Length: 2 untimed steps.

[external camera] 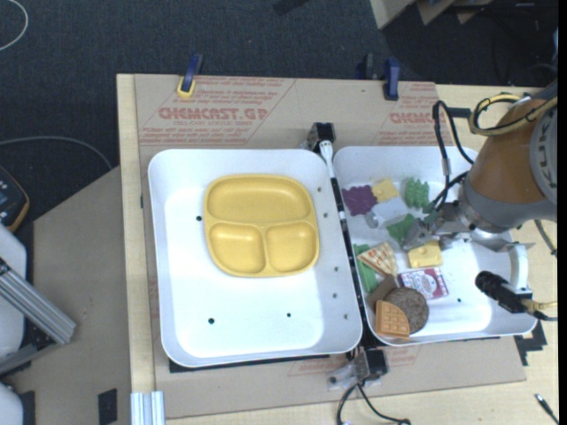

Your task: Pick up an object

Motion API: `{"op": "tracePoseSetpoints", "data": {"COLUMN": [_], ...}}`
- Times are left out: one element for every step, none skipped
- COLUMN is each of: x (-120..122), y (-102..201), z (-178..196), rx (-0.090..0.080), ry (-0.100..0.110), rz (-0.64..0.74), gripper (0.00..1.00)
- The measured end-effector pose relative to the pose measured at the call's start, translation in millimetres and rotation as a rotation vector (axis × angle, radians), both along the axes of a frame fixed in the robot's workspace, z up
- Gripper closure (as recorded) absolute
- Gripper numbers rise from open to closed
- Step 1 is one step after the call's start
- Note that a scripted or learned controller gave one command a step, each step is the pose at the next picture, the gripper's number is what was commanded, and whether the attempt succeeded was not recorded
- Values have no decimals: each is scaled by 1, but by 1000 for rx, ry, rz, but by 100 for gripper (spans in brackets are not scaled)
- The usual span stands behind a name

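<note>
The arm (509, 171) reached in from the right of the frame and hung low over the right bin (461, 312), its orange wrist band directly above the toy food heaped there. The gripper (431, 228) sat down among the pieces, just beside a yellow block (424, 255) and some green pieces (403, 230); whether it was released or clenched on anything I could not tell, since the wrist hid it.

Nothing looked lifted. The purple piece (359, 199), the small yellow piece (385, 189), the waffle (392, 318) and the brown cookie (408, 305) all lay on the bin floor (the left bin (177, 264) held a yellow divided plate (261, 222)).

To my eye this was the reaching-and-grasping step. The next move called for a firm close on one piece, then a straight lift clear of its neighbours.
</note>
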State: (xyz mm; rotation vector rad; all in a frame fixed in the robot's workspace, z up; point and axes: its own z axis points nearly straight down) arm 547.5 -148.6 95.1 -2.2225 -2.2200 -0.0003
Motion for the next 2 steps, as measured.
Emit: {"op": "tracePoseSetpoints", "data": {"x": [5,6], "y": [4,5], "z": [62,105], "rx": [-3,-3], "ry": [-7,-7], "rz": [2,2], "gripper": [100,100]}}
